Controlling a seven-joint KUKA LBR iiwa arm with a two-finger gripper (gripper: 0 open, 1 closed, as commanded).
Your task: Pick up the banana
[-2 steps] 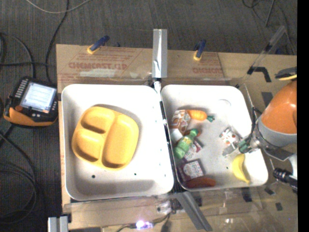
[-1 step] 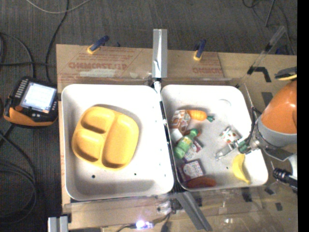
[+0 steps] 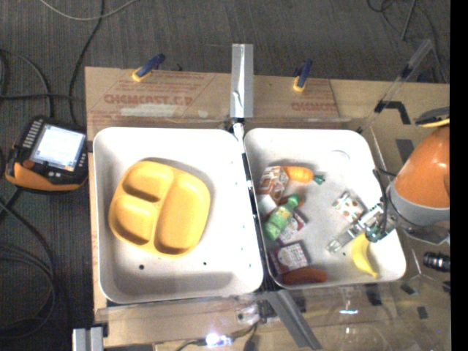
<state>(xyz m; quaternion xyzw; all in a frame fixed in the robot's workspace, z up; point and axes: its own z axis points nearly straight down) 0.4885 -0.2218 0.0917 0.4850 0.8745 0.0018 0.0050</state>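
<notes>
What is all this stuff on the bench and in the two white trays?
Left bin: one, white, left half of bench.
Divided plate: one, yellow, three compartments, inside left bin.
Right bin: one, white, right half of bench.
Carrot: one, orange with green top, upper middle of right bin.
Bottle: one, green, right bin near its left wall.
Small packets: about three, white and red print, one left of carrot, one below bottle, one toward the right.
Sausage-like item: one, reddish brown, bottom edge of right bin.
Banana: one, yellow, bottom right corner of right bin.
Clamps: two, blue and yellow, back edge.
Handheld controller: one, orange and black, floor at left.
Gripper: one, metallic, just above the banana.
</notes>
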